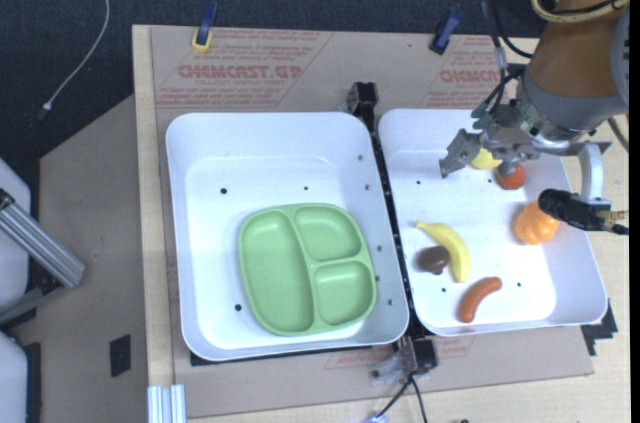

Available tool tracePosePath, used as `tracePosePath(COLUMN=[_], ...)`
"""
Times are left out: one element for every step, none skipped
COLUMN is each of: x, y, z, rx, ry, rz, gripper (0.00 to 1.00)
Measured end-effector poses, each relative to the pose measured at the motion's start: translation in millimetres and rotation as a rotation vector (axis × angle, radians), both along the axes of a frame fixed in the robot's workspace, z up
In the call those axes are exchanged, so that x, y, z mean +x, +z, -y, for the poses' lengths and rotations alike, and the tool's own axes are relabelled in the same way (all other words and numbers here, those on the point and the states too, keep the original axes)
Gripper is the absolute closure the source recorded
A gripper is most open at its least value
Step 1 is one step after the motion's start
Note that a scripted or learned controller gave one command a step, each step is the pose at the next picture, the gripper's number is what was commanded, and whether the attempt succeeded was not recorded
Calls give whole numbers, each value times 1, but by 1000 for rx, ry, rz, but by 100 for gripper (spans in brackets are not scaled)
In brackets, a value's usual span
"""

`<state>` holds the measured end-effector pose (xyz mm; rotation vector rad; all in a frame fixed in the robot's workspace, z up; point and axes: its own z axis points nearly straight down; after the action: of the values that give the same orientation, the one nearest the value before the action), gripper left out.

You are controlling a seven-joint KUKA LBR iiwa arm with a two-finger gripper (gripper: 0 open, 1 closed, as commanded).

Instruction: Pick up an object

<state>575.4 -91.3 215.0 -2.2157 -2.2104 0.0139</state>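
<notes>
My gripper [478,157] hangs over the back of the right bin [420,141], and its fingers look spread, so it stands open. A small yellow object [484,160] sits right by the fingers, partly covered by them; whether they touch it I cannot tell. A red-orange ball [511,177] lies just right of it. Further forward in the same bin are an orange fruit [535,225], a yellow banana [448,247], a brown lump [432,260] touching the banana, and an orange-red sausage [479,298].
The left bin [200,161] holds a green divided plate [305,267]. A black clamp [362,99] sits at the back between the bins. A black cylinder [568,207] on the arm juts out over the orange fruit.
</notes>
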Motion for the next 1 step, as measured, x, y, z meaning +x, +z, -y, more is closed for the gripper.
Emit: tracePosePath(x=[3], y=[7], z=[0], rx=[-1], ry=[3], rz=[14], gripper=[0])
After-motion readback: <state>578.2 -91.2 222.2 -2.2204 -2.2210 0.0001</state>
